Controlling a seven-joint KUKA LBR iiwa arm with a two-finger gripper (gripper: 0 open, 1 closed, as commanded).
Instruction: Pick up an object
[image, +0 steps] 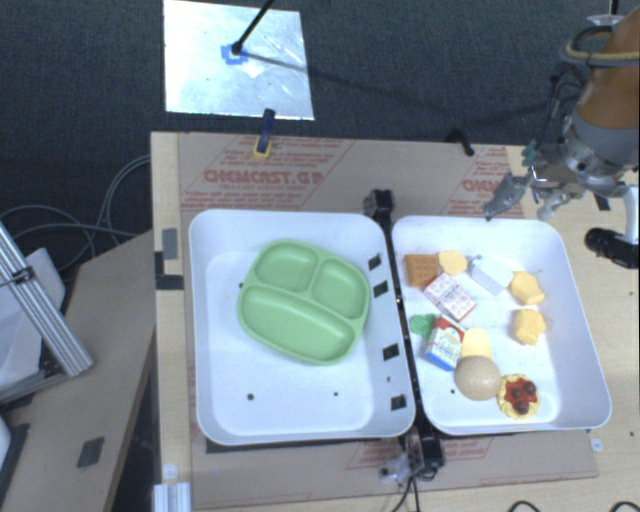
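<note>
The right white bin (580, 330) holds several toy foods. Among them are an orange toast slice (422, 268), a red-and-white box (451, 296), a blue-and-white packet (443, 348), a tan ball (478, 378), two yellow lumps (527, 288) (528, 325) and a red-and-yellow piece (519, 394). My gripper (524, 200) hangs over the far rim of this bin, at the upper right. It is open, with nothing between its fingers, and stands well above and behind the objects.
The left bin (215, 400) carries a green divided plate (304, 300). A black divider with clips (392, 300) runs between the bins. A shiny sheet (238, 60) lies beyond the bench, and aluminium framing (35, 310) stands at the far left.
</note>
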